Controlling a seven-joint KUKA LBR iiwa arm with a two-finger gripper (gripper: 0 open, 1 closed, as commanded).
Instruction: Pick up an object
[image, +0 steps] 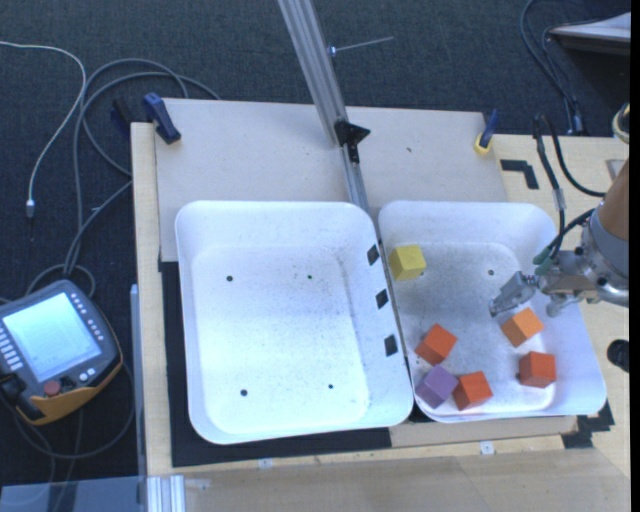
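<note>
The claw (522, 296) is hanging over the right bin (470, 215), reaching in from the right side, and its metal fingers are standing apart, so it is open and is carrying nothing between them. Just below it and slightly to its right, a light orange block (523, 326) is lying on the bin floor, very near the finger tips, though it is hard to tell if they are touching it. This block is probably the one the claw is going for. Further below the claw, a darker orange block (537, 369) is sitting near the bin's front edge. To the lower left of the claw, another orange block (436, 344), a purple block (437, 385) and one more orange block (472, 390) are lying close together, and a yellow block (407, 262) is resting well away to the upper left, beside the wall between the bins. The risk here is that the fingers are not centred on the light orange block: if they are closing while offset to its left, one finger may be pushing the block aside or tipping it, and the claw would be closing on air.
</note>
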